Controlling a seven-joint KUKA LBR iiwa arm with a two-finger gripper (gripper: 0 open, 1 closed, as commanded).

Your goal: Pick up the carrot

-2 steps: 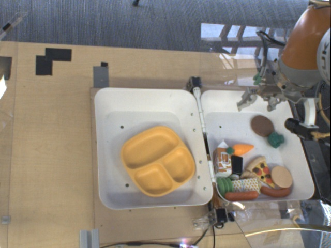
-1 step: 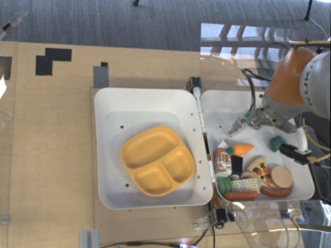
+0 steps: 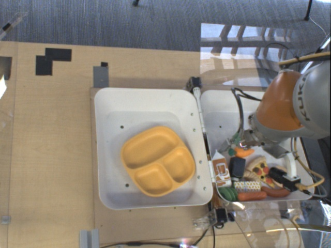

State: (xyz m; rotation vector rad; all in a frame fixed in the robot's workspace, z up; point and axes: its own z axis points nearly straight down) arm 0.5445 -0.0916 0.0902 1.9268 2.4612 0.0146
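1. The grey KUKA arm with its orange band point(image 3: 276, 107) reaches in from the right over the right-hand shallow white bin point(image 3: 220, 107), its wrist bent down toward the clutter of toy food at that bin's near end.
2. The small orange carrot with a green tip point(image 3: 243, 152) lies in the right bin, just below the wrist hardware, and its long axis runs roughly left to right across the picture, green end to the left.
3. The two-finger gripper point(image 3: 239, 144) appears to sit directly above or against the carrot's green end, so the carrot lies right at the gripper and trails off to its right; the wrist hides much of this spot, and I cannot tell whether the gripper is apart, together or clamped on anything.
4. Because the carrot's length runs left to right, a grasp across its short width looks the likelier way to catch it.
5. Close neighbours crowd the target: a black block point(image 3: 237, 166) just beneath it, a slice of toy pizza point(image 3: 257, 165) to its lower right, and red sausage-shaped pieces point(image 3: 252, 195) nearer the bin's front wall.
6. The left white bin point(image 3: 108, 138) holds a yellow three-compartment plastic plate point(image 3: 158, 160), well apart from the carrot.
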